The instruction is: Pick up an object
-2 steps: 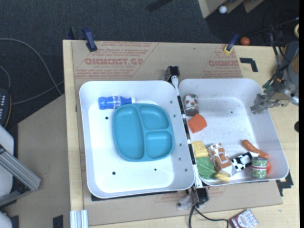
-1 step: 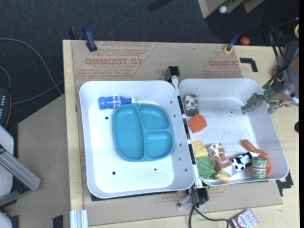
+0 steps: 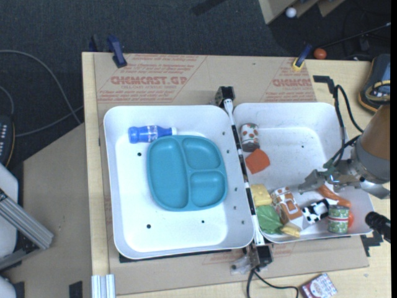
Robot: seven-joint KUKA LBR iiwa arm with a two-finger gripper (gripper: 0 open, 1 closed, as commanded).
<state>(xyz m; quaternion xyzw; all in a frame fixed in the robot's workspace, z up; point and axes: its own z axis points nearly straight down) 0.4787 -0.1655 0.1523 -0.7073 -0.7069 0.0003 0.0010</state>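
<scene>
The tool (image 3: pixel 319 180) hangs low over the right bin (image 3: pixel 291 113), near its right wall, and whether it is wide or narrow cannot be told from this angle; nothing is seen held in it. The counter (image 3: pixel 186 73) carries both bins. Taking the right bin as the landmark: the left bin (image 3: pixel 124 185) sits touching its left wall and holds a blue divided plate (image 3: pixel 186 171) and a small blue bottle (image 3: pixel 147 133). Inside the right bin, the loose things crowd its near edge, just below and to the left of the tool: an orange-and-white carton (image 3: pixel 287 205), a green piece (image 3: pixel 268 218), a yellow block (image 3: pixel 261 195), a black-and-white toy (image 3: pixel 316 211) and a small green-banded can (image 3: pixel 339 218). An orange block (image 3: pixel 257 161) and a small brown can (image 3: pixel 249 135) lie apart along its left wall. The orange block looks the cleanest target, since it stands free of neighbours; a good grasp would centre over it and descend straight. The crowded pile, though nearer, risks a pinch on two things at once.
</scene>
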